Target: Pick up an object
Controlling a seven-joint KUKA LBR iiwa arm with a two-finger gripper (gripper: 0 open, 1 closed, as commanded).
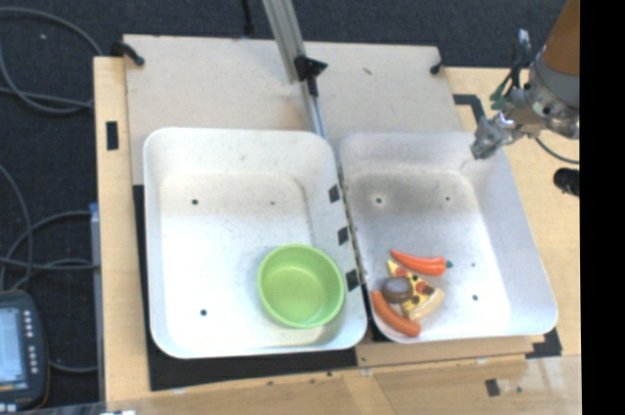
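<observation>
Over the right bin's far right corner hangs the gripper, its grip impossible to tell; toy food lies at the bin's near left; a green bowl sits in the left bin.

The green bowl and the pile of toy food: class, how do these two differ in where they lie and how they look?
The green bowl is one plain round thing, while the toy food is several small orange and brown pieces heaped together. The bowl sits in the left bin, the food in the right bin. Both lie near the bins' front edges, close to the divide.
</observation>
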